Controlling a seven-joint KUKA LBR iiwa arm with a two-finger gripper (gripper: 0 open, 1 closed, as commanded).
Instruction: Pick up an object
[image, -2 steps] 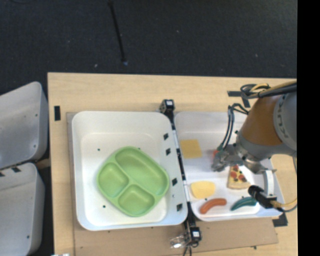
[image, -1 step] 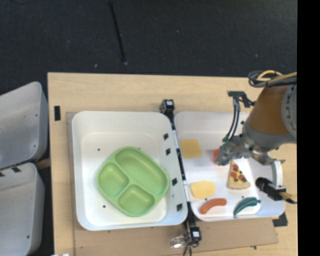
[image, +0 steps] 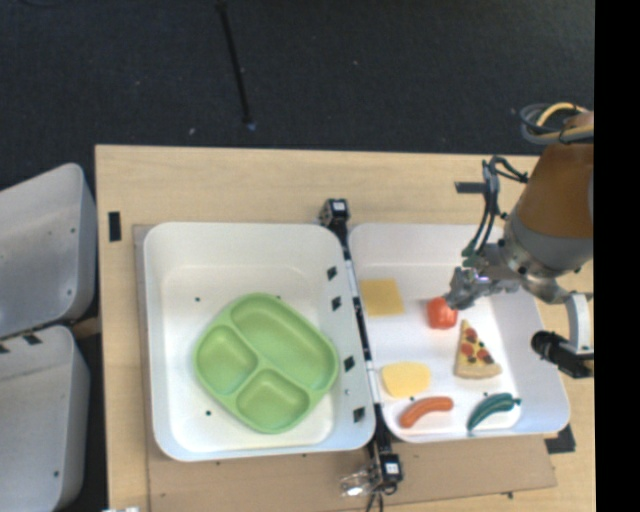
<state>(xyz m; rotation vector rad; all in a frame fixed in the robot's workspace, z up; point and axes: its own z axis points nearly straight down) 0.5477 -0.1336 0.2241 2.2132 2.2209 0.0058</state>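
We count six toys in the right bin, one green tray left; whether the gripper grips the red toy we cannot tell.

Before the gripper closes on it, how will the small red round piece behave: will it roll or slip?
The red piece looks rounded and glossy, so it may roll or slip sideways. It seems small and light. The gripper sits just beside it.

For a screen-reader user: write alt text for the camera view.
The gripper hangs over the right bin just above a red toy, among toy foods including a pizza slice. The left bin holds a green divided plate.
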